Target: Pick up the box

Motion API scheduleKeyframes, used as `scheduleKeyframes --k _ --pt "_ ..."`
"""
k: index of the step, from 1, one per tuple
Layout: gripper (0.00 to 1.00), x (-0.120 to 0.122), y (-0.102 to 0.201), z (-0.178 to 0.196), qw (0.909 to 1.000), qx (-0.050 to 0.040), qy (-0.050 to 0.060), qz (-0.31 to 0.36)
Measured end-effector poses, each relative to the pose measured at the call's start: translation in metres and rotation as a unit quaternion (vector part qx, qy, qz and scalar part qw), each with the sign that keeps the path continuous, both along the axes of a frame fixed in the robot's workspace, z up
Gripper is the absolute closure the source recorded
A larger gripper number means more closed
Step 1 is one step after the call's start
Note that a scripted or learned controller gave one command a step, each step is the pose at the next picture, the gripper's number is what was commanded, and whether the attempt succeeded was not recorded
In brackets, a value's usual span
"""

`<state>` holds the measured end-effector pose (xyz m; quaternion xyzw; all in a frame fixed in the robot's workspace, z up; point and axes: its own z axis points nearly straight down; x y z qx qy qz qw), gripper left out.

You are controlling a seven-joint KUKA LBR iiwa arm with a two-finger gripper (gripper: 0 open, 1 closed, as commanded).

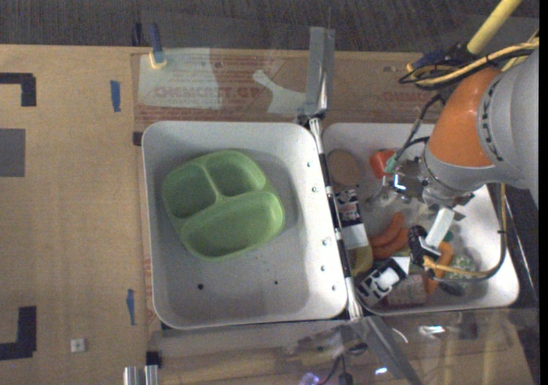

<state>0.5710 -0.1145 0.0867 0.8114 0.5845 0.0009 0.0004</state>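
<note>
My claw (401, 187) hangs low over the clutter in the right-hand shallow white plastic bin (505, 281). My own wrist hides enough of it that I cannot tell whether it stands wide or narrow, and I see nothing held in it.

The small black-and-white printed cardboard box (383, 279) lies below my claw and a little to its left in the view. It sits in the bin's near corner, close to the wall that parts the two bins. It lies flat and skewed, apart from my claw, with some orange carrot-shaped pieces (390, 238) between us.

Left of my claw, a slim pack with a dark label (349, 219) lies along that same wall. Above and to the left sit a round tan disc (345, 167) and a small red object (381, 159). Far to my left, a green divided plastic plate (224, 202) rests in the other white bin (163, 229).

I judge the box to be light and stiff along its edges, but thin-walled, so a hard squeeze could cave its faces. Its printed surface may also be slick. I would close across its narrower width near the middle, square to the long edges. The corner crowds its far side, so I would come down from the open side. The orange pieces could catch on the way.
</note>
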Motion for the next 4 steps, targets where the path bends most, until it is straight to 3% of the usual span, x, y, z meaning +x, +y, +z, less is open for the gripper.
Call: scheduleKeyframes --k 1,2,3,4 --pt "1.0 0.001 0.0 0.011 1.0 0.0003 -0.002 -0.001" --pt "1.0 0.042 0.045 0.149 0.9914 -0.0002 0.0 -0.131" --pt "1.0 0.042 0.046 0.158 0.9916 -0.0013 0.001 -0.129" --pt "1.0 0.007 0.068 0.113 0.9893 0.0001 0.003 -0.146"
